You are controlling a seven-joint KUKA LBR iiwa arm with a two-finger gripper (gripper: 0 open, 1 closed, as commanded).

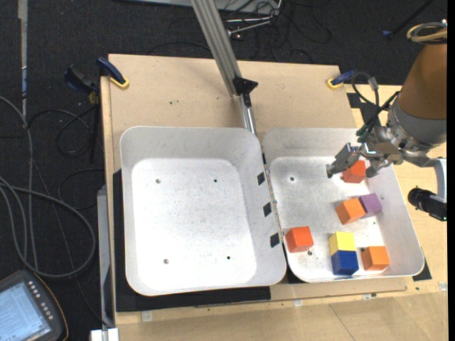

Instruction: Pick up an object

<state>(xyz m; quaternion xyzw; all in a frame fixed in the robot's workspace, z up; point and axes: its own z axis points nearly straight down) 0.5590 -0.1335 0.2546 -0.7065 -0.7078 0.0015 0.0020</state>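
Observation:
My gripper (357,165) hangs over the upper right part of the right bin (313,163). A red-orange block (353,172) sits between its two dark fingers (338,166), which are shut on it. Lower in the same bin lie an orange block (350,209) touching a purple block (370,204). Near the bin's left wall is another orange block (299,238). A yellow block (342,242) sits against a blue block (345,261), with a third orange block (375,258) beside them at the front.
The left bin (186,204) adjoins the right one along a clipped seam (266,190). A slanted metal pole (217,34) rises from the bench's back middle. The arm's grey body (425,98) stands over the bench's right edge.

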